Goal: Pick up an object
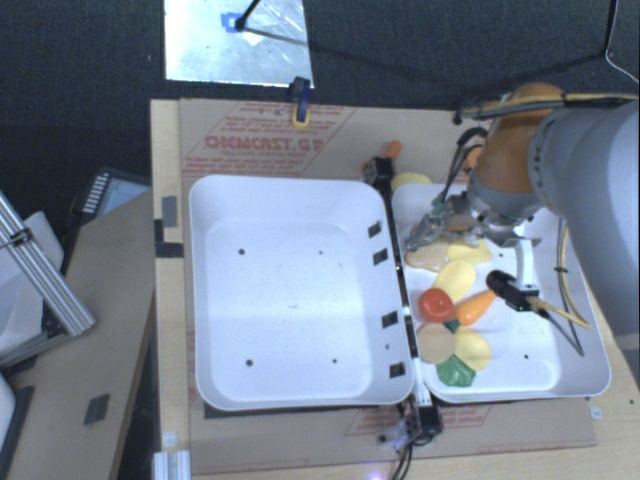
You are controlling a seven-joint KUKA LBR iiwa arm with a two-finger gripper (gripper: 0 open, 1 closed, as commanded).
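One fixed camera looks down aslant on both bins [290, 193] from above

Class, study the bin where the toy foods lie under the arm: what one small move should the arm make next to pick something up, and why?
Probably a short, straight descent. The gripper hangs at the upper left of the right bin, just above a pale flat piece at the top of the food pile, with the yellow piece and red tomato below it. Nothing shows between its fingers yet.

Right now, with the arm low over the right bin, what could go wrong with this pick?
1. The toys are packed tight: tomato, carrot and yellow piece touch, so the gripper may nudge neighbours or grab two.
2. It sits near the divider between bins; a descent could clip the rim.
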